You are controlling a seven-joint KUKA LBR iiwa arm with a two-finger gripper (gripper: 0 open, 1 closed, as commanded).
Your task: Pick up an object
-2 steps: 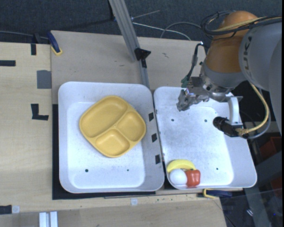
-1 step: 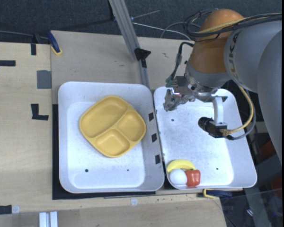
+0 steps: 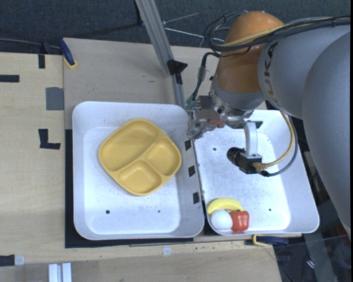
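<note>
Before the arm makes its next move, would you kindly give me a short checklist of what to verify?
1. Things available to pick: ok. A yellow divided plate lies in the left bin. A yellow piece, white ball and red piece sit in the right bin.
2. Gripper above a target: not ok. It hangs between the two bins at their far end, apart from everything.
3. Gripper free of load: cannot tell.
4. Small pieces spaced for a clean grasp: not ok. They huddle together in the near-left corner.
5. Plate lying flat and unobstructed: ok.
</note>
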